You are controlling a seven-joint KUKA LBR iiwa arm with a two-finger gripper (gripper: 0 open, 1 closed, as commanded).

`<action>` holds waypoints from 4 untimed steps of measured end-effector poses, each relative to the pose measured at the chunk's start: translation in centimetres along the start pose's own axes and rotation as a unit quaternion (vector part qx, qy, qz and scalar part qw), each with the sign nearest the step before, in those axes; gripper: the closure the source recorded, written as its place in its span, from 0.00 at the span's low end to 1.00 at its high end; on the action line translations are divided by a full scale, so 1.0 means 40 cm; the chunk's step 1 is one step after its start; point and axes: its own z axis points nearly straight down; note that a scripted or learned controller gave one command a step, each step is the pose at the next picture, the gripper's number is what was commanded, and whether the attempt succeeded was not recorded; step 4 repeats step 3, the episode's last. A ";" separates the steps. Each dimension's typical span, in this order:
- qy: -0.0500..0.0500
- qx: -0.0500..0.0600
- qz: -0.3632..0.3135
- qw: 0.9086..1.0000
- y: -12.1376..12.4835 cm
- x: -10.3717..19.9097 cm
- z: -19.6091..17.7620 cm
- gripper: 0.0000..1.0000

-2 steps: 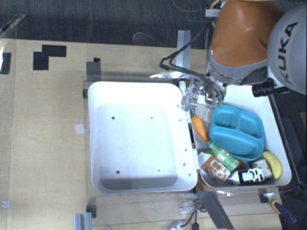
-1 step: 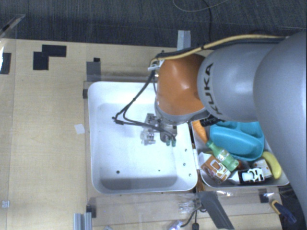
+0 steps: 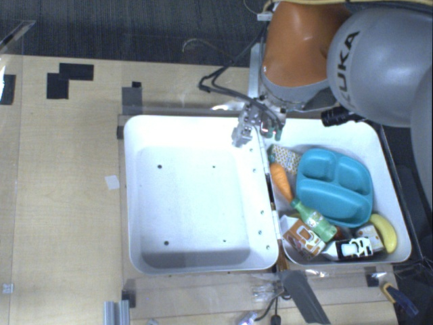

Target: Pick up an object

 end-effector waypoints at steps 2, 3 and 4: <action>0.001 0.000 -0.104 0.995 -0.025 0.015 -0.256 1.00; 0.001 -0.001 -0.064 0.998 0.100 0.322 -0.313 1.00; 0.001 -0.001 -0.064 0.998 0.100 0.322 -0.313 1.00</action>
